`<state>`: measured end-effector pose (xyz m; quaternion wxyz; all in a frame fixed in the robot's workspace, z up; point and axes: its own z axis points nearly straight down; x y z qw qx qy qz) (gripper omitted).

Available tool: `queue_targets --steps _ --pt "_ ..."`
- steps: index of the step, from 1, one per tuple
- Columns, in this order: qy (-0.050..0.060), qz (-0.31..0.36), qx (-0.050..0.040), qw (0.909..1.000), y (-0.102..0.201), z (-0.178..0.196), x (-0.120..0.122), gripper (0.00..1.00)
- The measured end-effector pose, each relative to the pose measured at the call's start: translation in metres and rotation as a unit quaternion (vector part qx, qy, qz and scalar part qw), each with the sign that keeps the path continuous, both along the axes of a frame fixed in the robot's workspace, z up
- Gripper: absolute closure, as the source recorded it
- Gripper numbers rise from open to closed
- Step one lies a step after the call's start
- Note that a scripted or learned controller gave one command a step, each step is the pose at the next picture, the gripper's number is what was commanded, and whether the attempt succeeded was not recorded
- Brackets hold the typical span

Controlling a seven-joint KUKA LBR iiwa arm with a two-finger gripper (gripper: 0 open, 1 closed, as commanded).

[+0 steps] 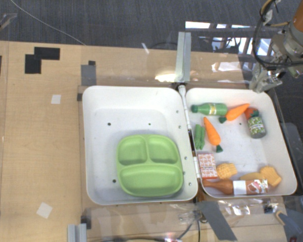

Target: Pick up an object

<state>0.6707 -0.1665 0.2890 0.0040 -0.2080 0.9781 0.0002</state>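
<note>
Nearest the lens, along the near wall of the right-hand shallow white bin (pixel 288 150): brown plastic sauce bottle with white label (pixel 238 186). Beyond it, inside the same bin: orange toy carrot (pixel 212 133), green plastic bottle (pixel 210 109), dark green can (pixel 256 126). Grey two-finger gripper (pixel 265 79) raised past the bin's far right corner, carrying nothing; finger spacing impossible to judge. Approach step, seemingly; next, descend over one item.
</note>
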Motion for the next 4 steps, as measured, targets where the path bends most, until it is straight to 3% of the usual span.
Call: queue_targets --steps 1,2,3,4 --pt "-0.004 -0.094 -0.0003 0.9955 0.019 0.050 0.000 1.00" --pt "-0.002 -0.163 0.0006 0.9867 0.052 0.060 -0.055 1.00" --pt "-0.002 -0.274 0.0012 0.9618 0.026 0.083 0.000 1.00" --pt "-0.001 -0.327 0.0019 0.9451 0.056 0.073 -0.043 1.00"
